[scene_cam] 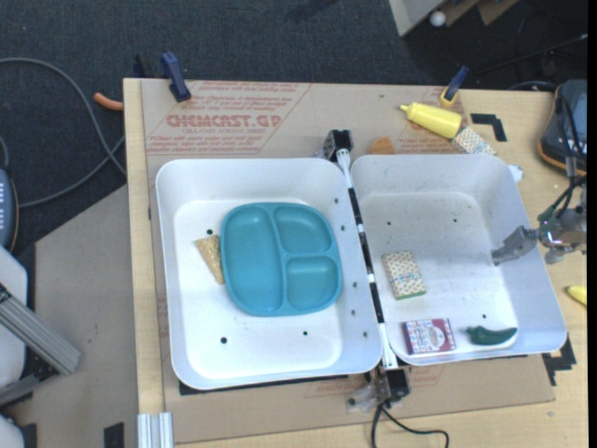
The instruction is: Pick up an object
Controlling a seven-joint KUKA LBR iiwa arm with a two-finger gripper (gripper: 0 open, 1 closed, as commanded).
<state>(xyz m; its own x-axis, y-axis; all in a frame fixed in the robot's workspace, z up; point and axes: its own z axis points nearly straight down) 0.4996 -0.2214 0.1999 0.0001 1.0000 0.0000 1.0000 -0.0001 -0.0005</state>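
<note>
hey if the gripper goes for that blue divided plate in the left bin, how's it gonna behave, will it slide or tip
The blue divided plate looks rigid, probably moulded plastic, so it shouldn't flop. It lies flat and broad on the left bin's smooth floor, so a push would likely slide it, not tip it. Its low rim offers little to pinch; a grasp may slip.

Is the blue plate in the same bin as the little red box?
No, the blue plate lies in the left bin, and the red box in the right bin.

Left bin (187, 343): teal divided plate (280, 258), tan cracker-like piece (211, 255) tucked at its left edge. Right bin (438, 180): patterned small block (405, 274), red-and-white packet (428, 336), dark green item (491, 335). Claw (515, 245) at the right bin's right rim. Surface (224, 119): yellow bottle (432, 118).
</note>
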